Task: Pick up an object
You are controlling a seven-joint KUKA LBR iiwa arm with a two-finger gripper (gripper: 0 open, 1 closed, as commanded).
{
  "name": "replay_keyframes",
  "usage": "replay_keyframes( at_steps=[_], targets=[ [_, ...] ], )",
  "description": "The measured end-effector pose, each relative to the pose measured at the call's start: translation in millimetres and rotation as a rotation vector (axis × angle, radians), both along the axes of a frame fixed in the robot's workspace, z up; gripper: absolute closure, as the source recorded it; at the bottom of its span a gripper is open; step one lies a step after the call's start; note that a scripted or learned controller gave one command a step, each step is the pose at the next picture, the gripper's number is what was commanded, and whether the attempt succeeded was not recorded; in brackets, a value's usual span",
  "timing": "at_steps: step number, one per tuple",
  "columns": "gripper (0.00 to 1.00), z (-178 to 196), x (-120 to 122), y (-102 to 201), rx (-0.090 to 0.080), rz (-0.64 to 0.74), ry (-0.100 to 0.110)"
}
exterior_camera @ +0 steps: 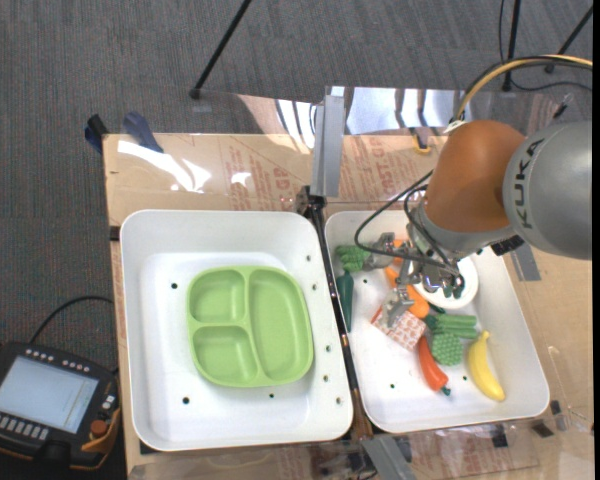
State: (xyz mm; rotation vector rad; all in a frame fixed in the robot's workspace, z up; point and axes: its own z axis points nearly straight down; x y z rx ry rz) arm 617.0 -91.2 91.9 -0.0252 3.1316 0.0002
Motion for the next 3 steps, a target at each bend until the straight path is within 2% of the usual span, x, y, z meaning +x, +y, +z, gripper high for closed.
replay_keyframes(
  at_steps=[1,2,3],
  targets=[
    [1.0,15,2,2,0.0,0.006,-0.002],
    [1.0,6,-54,0,-0.001,0.004,-0.011],
    [1.0,-6,-139,3,0.002,-0.056,0.014]
  ],
)
